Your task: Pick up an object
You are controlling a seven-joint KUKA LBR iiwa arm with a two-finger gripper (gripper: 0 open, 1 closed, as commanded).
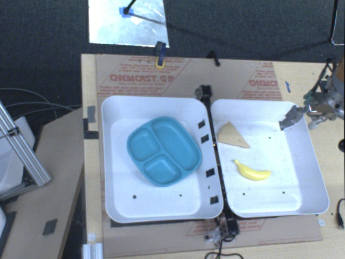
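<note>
Gripper (294,116) sits at the far right of the right bin (312,166), over its upper right corner, reaching in from the right edge of the bench. One dark finger tip points left and slightly near; whether it is released or clenched cannot be told at this resolution, and nothing is visibly between its tips. Candidate objects in the same bin: a banana (253,172), left of and nearer than the tool, long axis running roughly left to right with a slight curve; a tan wedge (232,135), further left, close to the divider between bins, its point toward the far side. Left bin (116,117) holds a blue divided tray (163,150), well apart from the tool. Judgement: banana and wedge are the closest targets; either needs travel left, and the banana also nearward.
</note>
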